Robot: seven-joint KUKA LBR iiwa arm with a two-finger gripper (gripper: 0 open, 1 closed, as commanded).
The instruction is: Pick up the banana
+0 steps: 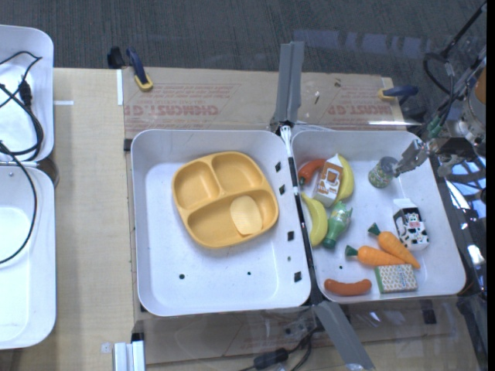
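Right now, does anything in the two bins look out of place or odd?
Nothing looks spilled or damaged. The banana lies crowded against the right bin's left wall, touching a green bottle. The yellow tray sits slightly askew.

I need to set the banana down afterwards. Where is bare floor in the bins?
Left bin: bare floor borders the yellow divided plate, widest in front of it. Right bin: crowded along the divider and front, around the banana and carrots; some bare floor mid-bin.
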